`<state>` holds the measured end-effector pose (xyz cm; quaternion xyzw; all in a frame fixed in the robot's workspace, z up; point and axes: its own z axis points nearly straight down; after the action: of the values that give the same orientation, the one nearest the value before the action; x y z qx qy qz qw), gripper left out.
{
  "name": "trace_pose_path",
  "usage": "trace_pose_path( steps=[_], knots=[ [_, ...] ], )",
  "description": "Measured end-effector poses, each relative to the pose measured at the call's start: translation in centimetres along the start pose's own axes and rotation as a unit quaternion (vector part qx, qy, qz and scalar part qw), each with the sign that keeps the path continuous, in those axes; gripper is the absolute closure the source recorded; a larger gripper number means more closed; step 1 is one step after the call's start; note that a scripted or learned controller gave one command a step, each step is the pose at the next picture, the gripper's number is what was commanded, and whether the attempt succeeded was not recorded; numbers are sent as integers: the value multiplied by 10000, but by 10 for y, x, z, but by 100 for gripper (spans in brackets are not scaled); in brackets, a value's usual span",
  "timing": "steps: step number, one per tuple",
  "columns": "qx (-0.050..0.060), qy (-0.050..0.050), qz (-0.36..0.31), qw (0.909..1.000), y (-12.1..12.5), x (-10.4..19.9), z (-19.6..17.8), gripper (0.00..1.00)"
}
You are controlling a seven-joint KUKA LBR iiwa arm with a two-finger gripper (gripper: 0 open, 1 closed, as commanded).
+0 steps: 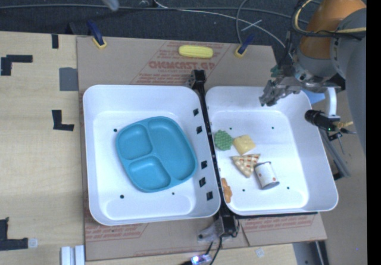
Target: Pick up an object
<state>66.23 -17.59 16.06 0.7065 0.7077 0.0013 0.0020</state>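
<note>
Pizza slice (246,164) beside small can (266,175), label unreadable.

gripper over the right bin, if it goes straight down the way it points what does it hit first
Most likely the bare white floor of the right bin, near its back edge. The gripper points down there, and the toy food sits nearer the front; height is hard to judge.

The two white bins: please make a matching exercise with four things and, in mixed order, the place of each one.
Things:
1. blue divided plate
2. yellow object
3. small can
4. gripper

Places:
A. on the cardboard behind the bins
B. in the left bin
C. over the right bin's far edge
D. in the right bin, near the pizza slice

Pairs: 1-B, 2-A, 3-D, 4-C
</note>
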Motion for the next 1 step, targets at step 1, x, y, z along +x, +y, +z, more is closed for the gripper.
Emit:
trace_pose_path(
  steps=[1],
  knots=[
    [0, -4, 2, 10000, 0, -9, -50, 100]
  ],
)
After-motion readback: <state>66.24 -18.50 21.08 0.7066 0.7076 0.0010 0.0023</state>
